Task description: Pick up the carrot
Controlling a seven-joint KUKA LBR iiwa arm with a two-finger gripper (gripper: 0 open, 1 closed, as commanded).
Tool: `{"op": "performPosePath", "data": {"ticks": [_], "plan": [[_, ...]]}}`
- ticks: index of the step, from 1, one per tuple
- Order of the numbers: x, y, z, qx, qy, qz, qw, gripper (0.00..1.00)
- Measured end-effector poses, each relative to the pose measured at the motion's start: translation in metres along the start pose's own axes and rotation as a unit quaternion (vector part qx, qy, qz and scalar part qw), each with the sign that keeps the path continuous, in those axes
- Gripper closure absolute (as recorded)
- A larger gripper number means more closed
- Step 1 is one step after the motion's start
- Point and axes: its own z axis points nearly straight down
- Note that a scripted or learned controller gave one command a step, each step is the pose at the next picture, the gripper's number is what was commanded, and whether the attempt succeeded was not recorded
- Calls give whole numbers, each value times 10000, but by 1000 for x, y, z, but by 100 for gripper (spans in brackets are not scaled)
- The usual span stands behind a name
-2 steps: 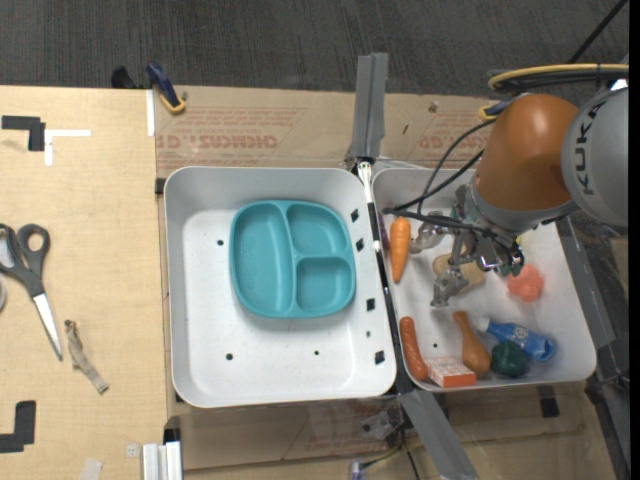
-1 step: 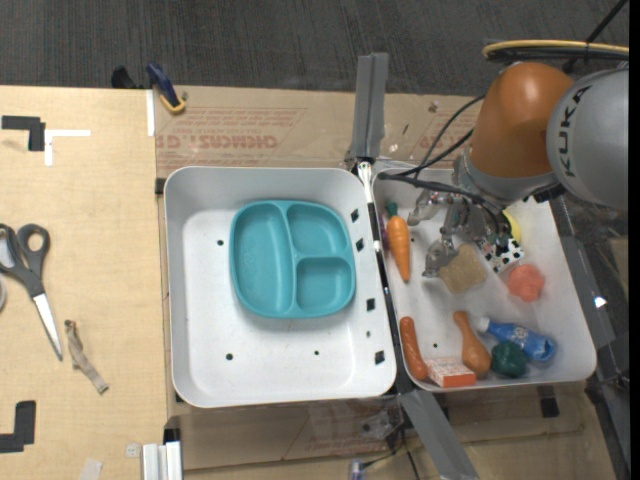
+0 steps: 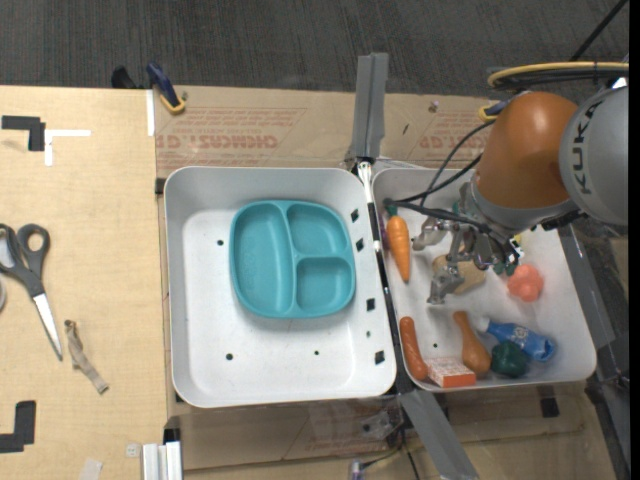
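Scissors (image 3: 30, 273) lie at the left edge of the desk (image 3: 90, 218), handles up, with a small strip of tape (image 3: 84, 356) just to their right. Next comes the left bin (image 3: 190, 348), which holds a teal divided plate (image 3: 293, 258) near its centre. Across the divider, the right bin (image 3: 575, 368) carries the carrot (image 3: 399, 247), lying lengthwise against the left wall, green end up. Below it along the same wall lies a red sausage (image 3: 411, 347), with an orange box (image 3: 453, 373) at its lower end. Right of these sit a brown drumstick-shaped item (image 3: 471, 341), a dark green item (image 3: 509, 359) and a blue bottle (image 3: 523, 336). A pink item (image 3: 525, 283) lies near the right wall. Over the middle of this bin hangs the tool (image 3: 447, 281), just right of the carrot and apart from it; whether its fingers are released or clenched cannot be told, and nothing is seen between them.
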Motion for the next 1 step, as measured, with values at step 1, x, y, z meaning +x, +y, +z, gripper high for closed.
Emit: {"op": "performPosePath", "data": {"ticks": [1], "plan": [[38,2,0,2,6,-17,10000,0]]}}
